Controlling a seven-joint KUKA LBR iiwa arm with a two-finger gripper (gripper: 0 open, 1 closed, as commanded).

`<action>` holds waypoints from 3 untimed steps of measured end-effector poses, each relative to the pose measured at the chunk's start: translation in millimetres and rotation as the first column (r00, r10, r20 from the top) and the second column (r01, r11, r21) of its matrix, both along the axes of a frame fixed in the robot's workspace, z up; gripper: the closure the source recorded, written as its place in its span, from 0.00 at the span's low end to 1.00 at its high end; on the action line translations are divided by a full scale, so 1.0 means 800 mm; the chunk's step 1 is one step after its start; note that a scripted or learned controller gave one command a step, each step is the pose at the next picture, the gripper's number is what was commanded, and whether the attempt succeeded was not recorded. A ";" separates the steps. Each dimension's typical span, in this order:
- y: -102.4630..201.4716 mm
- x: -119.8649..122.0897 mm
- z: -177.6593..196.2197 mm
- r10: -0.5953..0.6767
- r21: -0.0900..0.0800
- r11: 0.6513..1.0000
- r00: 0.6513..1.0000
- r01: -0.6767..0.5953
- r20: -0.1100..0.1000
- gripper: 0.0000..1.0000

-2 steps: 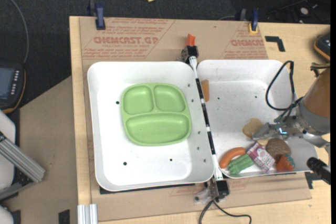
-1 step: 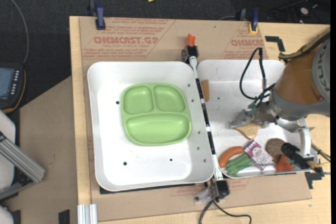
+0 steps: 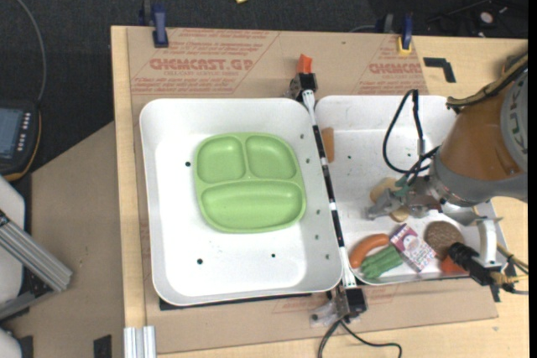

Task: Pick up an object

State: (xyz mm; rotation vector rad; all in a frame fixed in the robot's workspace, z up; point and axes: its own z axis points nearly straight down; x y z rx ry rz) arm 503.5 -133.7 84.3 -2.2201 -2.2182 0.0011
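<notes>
Since tool (image 3: pixel 394 199) sits low over cluttered right bin (image 3: pixel 369 117) — can't tell its state — could easily nudge pink packet (image 3: pixel 412 248) or green toy (image 3: pixel 382 262), grab nothing.

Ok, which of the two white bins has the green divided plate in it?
The left bin. The green divided plate lies in it; the right bin holds small items under the arm.

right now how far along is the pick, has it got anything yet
Nothing looks picked yet. The arm is low over the right bin, with its tool just above the clutter at the near end. The hot dog, green toy and small pink packet all lie on the bin floor. Left to do: close on one item and lift it. The green divided plate sits in the left bin.
</notes>
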 end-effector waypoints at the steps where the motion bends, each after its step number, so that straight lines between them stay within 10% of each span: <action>1: 0.027 0.048 0.000 0.004 -0.003 1.000 1.000 -0.004 0.007 0.00; 2: 0.025 0.047 0.014 0.001 -0.004 1.000 1.000 -0.001 0.008 1.00; 3: 0.113 0.082 0.133 0.009 -0.001 1.000 1.000 -0.009 0.014 1.00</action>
